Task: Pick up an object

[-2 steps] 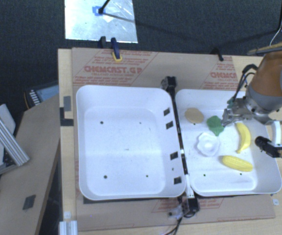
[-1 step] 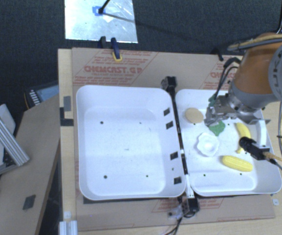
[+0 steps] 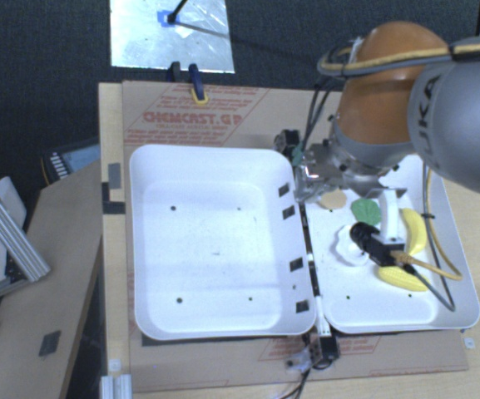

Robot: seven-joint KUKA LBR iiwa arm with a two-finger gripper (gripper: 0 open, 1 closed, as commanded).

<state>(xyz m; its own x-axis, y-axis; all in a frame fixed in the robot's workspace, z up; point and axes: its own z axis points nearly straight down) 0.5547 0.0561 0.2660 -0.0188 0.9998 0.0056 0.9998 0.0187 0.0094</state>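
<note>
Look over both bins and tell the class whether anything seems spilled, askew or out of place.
Nothing stands out. The banana, a green piece and a tan disc all lie inside the right bin, bunched toward its far end. Nothing hangs over a rim. It sits square beside the left bin.

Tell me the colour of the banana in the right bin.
The banana is yellow, camera view.

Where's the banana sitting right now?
In the camera view, the banana lies in the right bin, toward that bin's right side, just right of a green piece.
</note>
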